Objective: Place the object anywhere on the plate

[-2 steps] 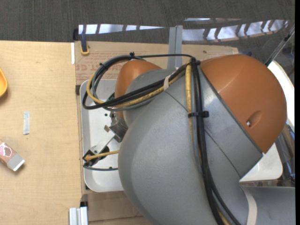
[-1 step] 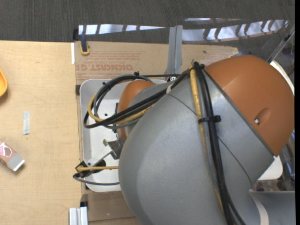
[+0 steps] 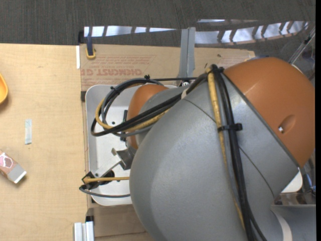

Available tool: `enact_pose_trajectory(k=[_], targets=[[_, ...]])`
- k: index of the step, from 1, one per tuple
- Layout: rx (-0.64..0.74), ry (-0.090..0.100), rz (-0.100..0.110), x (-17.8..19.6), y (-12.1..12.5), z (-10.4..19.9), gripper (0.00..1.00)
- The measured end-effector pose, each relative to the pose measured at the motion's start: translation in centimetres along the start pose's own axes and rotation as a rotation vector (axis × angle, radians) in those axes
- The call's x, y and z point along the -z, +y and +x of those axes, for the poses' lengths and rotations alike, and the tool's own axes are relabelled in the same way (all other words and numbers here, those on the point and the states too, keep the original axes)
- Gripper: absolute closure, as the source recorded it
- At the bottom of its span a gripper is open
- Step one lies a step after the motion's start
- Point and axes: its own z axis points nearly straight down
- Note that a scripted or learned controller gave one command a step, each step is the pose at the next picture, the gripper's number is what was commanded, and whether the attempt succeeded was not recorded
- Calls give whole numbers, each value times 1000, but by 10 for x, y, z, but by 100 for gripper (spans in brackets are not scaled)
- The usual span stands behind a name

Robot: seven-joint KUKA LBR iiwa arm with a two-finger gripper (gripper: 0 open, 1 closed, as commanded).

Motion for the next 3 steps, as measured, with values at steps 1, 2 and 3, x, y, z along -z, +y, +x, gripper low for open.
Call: enact_pose_trajectory(k=[1, 2, 3], targets=[[0, 0, 0, 0, 0, 0, 0], [-312, 9, 1, -7, 0, 2, 0], [-318, 7, -1, 2, 3, 1, 100]])
